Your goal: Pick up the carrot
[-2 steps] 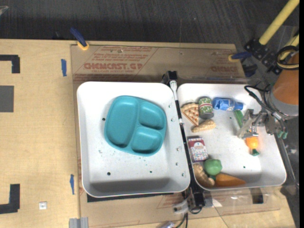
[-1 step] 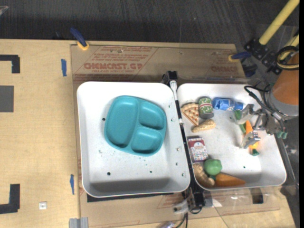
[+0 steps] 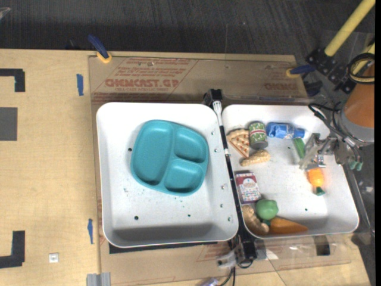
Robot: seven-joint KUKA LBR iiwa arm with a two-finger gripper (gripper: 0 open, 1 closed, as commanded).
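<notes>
The tool (image 3: 319,154) hangs over the right part of the right bin (image 3: 339,219), close to its right wall. It is a dark mix of metal parts and cables, and I cannot tell whether it is open or closed, or whether it has hold of anything. The arm (image 3: 362,109) is cut off by the right edge of the picture, so there is just an orange part and some cables.

Just below the tool lies a small orange thing (image 3: 316,178) with a green end. It is blurred and I cannot tell if the tool touches it. It may be a vegetable, but its shape is not clear.

The carrot (image 3: 289,224) is long and pointed. It lies at the near wall of the right bin, well apart from the tool. Its thick end is partly hidden by a green ball (image 3: 267,208), which touches it. A beige item (image 3: 254,219) beside the ball is half hidden by it.

Further back in this bin are a small can (image 3: 257,134), a blue packet (image 3: 280,130), a flat brown lattice piece (image 3: 239,142), a green stick (image 3: 299,147) and a small red box (image 3: 247,186). Their labels are too small to read.

The left bin (image 3: 119,207) carries a teal plate (image 3: 169,157) with three compartments. Both bins stand on cardboard on the tabletop (image 3: 41,159).
</notes>
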